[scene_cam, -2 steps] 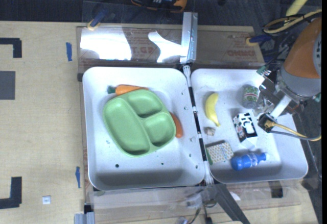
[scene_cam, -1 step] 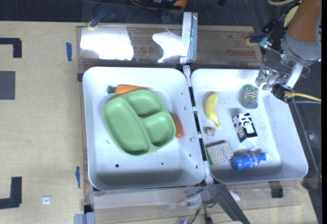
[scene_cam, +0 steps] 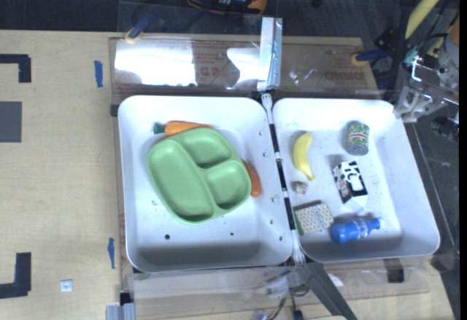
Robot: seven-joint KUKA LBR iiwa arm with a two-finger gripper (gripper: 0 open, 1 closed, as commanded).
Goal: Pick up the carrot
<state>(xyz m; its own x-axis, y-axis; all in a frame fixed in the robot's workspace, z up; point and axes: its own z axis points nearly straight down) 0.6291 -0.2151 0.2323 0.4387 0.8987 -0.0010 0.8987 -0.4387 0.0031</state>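
Near edge: blue bottle lies on its side at the near wall of the right bin, with a patterned sponge just to its left.
Right bin, farther back: I see a banana, a small green can and a black-and-white carton, all well apart from my target.
Left bin: a green divided plate takes up the middle.
Carrot: it lies at the plate's far-left edge, orange body touching the rim, green top pointing left. A second orange piece peeks out at the plate's right edge; I cannot tell what it is.
Gripper: I can't make it out among the hardware at the far right, so I cannot tell its state.
Step in hand: I judge the pick not yet begun; the reach comes first.
Next move: I'd cross to the left bin, come down on the carrot's far side and close across its width, keeping clear of the plate rim.
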